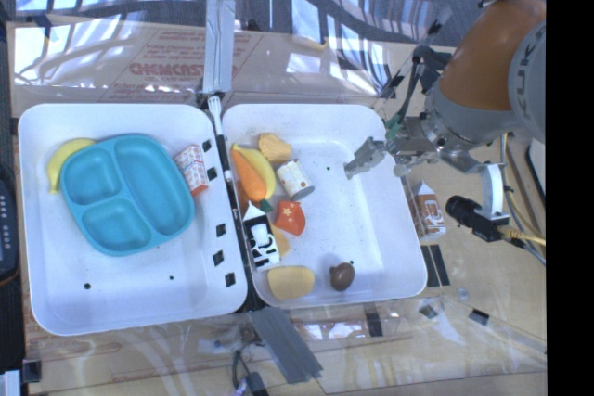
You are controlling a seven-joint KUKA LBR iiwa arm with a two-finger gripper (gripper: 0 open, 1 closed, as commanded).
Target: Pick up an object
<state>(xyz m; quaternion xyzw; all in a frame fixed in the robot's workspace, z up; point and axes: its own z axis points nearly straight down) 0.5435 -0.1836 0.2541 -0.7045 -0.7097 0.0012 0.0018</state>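
My gripper (360,162) hangs over the upper right part of the right bin (390,241), above bare white floor. To its left in that bin lie a white can (294,179), a tan bread piece (275,147), an orange carrot (249,177) and a yellow banana (263,168). Lower down are a red strawberry (290,217), a black-and-white carton (260,238), a yellowish potato (290,282) and a small brown ball (342,275). Nothing shows at the gripper's tip.
The left bin (56,292) holds a blue divided plate (125,192), a yellow banana (65,155) tucked under its edge and a small red-and-white carton (192,168). Another small carton (430,210) lies on the bench just outside the right bin's right wall.
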